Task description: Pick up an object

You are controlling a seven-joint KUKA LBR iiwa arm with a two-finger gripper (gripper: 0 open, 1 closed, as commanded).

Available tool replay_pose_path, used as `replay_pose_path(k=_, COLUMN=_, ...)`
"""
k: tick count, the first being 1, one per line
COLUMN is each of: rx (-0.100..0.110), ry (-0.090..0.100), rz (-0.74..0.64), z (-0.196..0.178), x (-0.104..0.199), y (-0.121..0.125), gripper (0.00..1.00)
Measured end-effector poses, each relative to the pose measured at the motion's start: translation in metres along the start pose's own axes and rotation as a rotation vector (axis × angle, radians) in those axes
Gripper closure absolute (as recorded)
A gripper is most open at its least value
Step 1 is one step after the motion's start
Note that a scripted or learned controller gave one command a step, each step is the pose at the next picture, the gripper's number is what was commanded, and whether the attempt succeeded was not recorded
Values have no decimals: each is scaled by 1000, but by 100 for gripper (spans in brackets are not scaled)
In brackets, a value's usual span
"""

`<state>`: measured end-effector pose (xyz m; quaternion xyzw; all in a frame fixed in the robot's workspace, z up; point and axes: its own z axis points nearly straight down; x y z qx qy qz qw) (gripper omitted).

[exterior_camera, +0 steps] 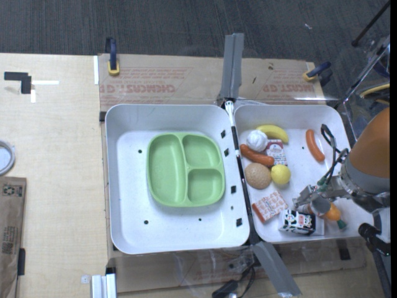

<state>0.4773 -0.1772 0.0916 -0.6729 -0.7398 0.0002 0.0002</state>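
Grey gripper (312, 198) hangs low in the right bin (291, 112); can't tell its grip state. Black-and-white carton (298, 221) sits just below it, orange item (333, 213) right beside, red snack packet (269, 205) to its left. Green tray (185, 169) lies well left in the other bin (124, 185).

Bright, even light falls from overhead, so both white bins (118, 185) look washed pale and throw only thin, soft shadows along their inner walls. The green tray (185, 168) shows a mild sheen, no hard glare. Toward three o'clock the arm (372, 160) looks soft and slightly blurred.
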Motion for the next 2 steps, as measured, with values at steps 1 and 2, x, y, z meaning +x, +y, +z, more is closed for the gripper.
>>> replay_pose_path(k=1, rx=-5, ry=-1, rz=3, z=-10, x=-1, y=2, gripper=100)
replay_pose_path(k=2, rx=1, ry=-1, rz=2, z=-148, x=87, y=39, gripper=100)
